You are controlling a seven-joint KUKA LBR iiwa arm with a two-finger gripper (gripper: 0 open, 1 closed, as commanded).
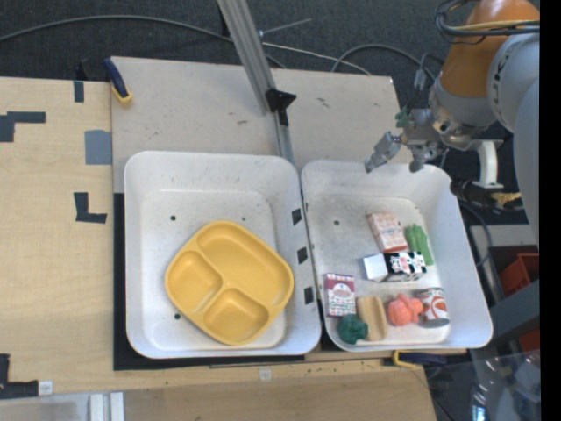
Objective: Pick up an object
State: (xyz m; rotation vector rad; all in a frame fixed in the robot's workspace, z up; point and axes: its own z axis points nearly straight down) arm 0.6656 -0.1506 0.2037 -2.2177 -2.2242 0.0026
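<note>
Upper right of frame: gripper (400,154) spread, nothing held, over right bin (337,187) top rim; approach step, next descend toward snack box (387,231)

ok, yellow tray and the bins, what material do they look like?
Yellow tray: probably moulded plastic, smooth, faint sheen, rounded compartment walls. Left bin and right bin: likely thin formed white plastic, matte, scuffed, soft rounded rims. Could be coated; not certain.

Two white bins (140,235), one yellow divided plate (230,281) in the left bin, eight small items in the right bin (465,261), among them two cartons (387,231), one green piece (353,328), one can (433,306)
</note>
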